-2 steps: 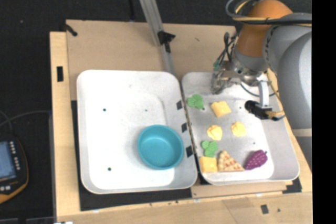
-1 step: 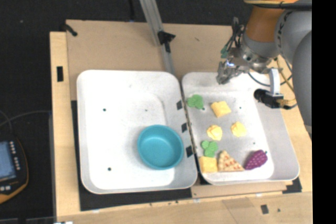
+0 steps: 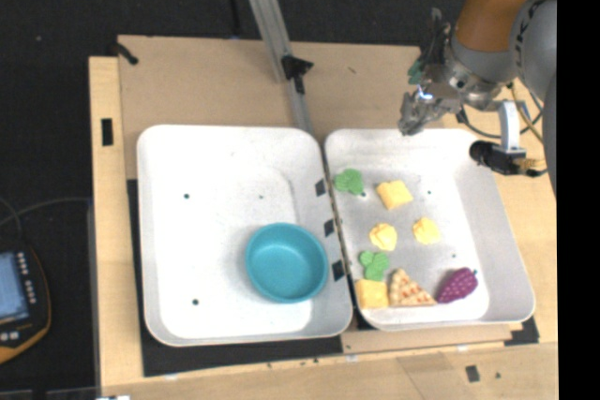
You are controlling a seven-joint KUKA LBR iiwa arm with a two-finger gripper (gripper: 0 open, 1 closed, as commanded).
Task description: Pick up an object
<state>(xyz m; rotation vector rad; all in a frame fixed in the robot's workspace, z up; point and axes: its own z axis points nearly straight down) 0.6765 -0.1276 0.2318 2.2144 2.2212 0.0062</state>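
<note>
Yellow, green and purple toy foods [image 3: 395, 194] lie in our right bin [image 3: 487, 229], below and well apart from the tool [image 3: 413, 121]. We see it above the bin's far rim, nothing between its tips; its spread we cannot tell.

Arm [image 3: 506, 5] — grey casing with a broad, rounded orange band above the wrist, thin pale cable looped over the top. Wrist section metallic grey, small green patch on its side. Gripper [image 3: 415, 119] dark and narrow, details blurred — a white bracket and black cable beside it.
</note>
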